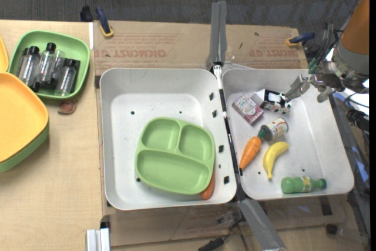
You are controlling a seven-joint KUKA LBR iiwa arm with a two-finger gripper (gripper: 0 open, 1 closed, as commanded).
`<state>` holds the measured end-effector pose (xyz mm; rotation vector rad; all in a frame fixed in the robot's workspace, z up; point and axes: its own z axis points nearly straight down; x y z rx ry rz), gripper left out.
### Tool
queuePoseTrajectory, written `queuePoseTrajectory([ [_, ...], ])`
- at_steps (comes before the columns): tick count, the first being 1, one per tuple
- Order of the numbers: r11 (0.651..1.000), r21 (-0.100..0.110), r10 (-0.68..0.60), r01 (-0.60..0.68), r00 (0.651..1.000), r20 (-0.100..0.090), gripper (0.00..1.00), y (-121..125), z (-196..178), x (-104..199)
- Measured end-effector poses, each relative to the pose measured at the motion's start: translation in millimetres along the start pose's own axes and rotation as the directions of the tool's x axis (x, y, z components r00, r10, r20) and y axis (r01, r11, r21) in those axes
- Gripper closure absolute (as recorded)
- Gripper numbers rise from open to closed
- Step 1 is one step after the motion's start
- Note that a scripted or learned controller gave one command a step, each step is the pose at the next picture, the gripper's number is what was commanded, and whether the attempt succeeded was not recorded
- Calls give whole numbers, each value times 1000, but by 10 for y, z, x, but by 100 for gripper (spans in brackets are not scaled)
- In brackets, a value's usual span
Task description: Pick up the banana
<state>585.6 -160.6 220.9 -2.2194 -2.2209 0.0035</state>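
The yellow banana [274, 156] lies in the right bin [329, 144], near its front middle, curved with one tip toward the bin's front. My gripper [306, 91] hangs over the bin's back right part, well behind and to the right of the banana. Its fingers [293, 90] stand spread and open, with nothing between them. An orange carrot [249, 151] lies just left of the banana, and a small can [275, 128] sits just behind it.
The right bin also holds a pink box [247, 107], a black-and-white toy [275, 101] close to my gripper, and a green bottle [302, 184] at the front. A green divided plate [176, 154] rests in the left bin [117, 126].
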Motion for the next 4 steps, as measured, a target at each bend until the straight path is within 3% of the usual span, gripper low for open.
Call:
queuePoseTrajectory([
  [1,993,0,-117,117,993,-1,0,-981,607,295],
  [2,986,0,-165,165,986,-1,0,-1087,1308,493],
  [3,987,1,-158,158,987,-1,100,-1089,1224,479],
  [4,994,0,-113,113,994,1,100,-623,305,1024],
])
